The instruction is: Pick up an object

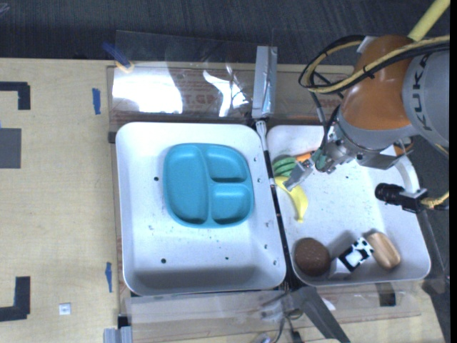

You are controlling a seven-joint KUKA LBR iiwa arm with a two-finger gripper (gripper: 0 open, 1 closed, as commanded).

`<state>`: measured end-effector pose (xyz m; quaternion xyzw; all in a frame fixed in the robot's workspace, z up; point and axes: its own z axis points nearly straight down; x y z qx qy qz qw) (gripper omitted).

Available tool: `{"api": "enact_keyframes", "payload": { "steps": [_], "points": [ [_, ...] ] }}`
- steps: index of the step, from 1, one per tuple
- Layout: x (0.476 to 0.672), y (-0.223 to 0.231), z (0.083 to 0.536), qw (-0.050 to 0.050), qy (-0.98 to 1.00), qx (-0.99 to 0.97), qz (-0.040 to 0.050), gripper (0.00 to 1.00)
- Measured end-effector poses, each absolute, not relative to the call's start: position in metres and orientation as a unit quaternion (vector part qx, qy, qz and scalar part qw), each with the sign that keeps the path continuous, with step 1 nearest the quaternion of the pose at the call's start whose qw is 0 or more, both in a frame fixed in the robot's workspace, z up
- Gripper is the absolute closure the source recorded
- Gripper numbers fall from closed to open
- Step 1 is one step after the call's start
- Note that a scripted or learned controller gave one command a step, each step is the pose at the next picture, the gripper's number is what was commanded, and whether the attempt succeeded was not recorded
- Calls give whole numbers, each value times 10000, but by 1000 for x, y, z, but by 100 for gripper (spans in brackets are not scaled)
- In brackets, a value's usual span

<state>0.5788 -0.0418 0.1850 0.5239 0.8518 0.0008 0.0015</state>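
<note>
Two shallow white bins sit side by side on the table (50,191), their inner rims touching down the middle. The left bin (136,249) carries one blue divided plate (208,184), set toward its upper half, with bare white floor all round it, widest along the lower edge. The right bin (400,220) is more crowded: one yellow banana (298,201), one green object (284,166) with something orange just beside it, one brown round object (312,256), one small black-and-white object (355,254) and one tan oblong object (383,249). The last three lie in a row against the bin's lower rim, the black-and-white one touching the tan one. The middle of this bin is open floor. The banana lies close to the dividing rim, its long axis running roughly top to bottom with a slight curve, upper end toward the green object. The gripper (313,164) hangs over the upper left corner of the right bin, just above the banana and beside the green object; whether it is wide or narrow I cannot tell. A clear sheet (178,84) stands behind the left bin.
</note>
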Motion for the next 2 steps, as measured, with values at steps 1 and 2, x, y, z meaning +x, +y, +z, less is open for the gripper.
{"api": "enact_keyframes", "payload": {
  "steps": [1, 2],
  "points": [
    [579, -42, 185, 15, 8516, 5242, 8, 0],
    [579, -24, 216, 25, 8286, 5598, 16, 0]
  ]
}}
